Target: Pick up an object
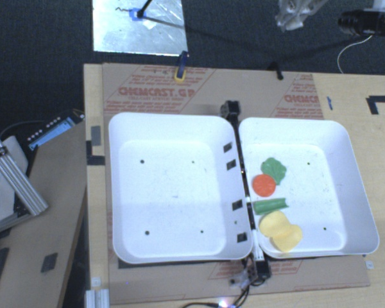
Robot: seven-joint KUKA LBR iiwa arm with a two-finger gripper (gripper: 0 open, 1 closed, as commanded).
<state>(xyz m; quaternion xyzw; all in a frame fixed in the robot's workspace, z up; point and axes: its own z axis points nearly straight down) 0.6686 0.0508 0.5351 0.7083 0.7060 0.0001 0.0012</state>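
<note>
The right bin (346, 165) holds several small toy foods near its left wall: a green leafy piece (274, 169), an orange-red round piece (264, 185), a green stick-like piece (269, 205) and two yellow pieces (280, 230). My gripper (294, 11) hangs at the top of the view, high above the bench and well beyond the far edge of the bins. It appears pale and blurred, with nothing visible in it.
The left bin (125, 172) lies beside the right one, joined by a black clip strip (239, 185). A cardboard sheet (154, 88) underlies both bins. A shiny metal plate (138, 18) lies at the back left, a metal frame (13, 185) at the left edge.
</note>
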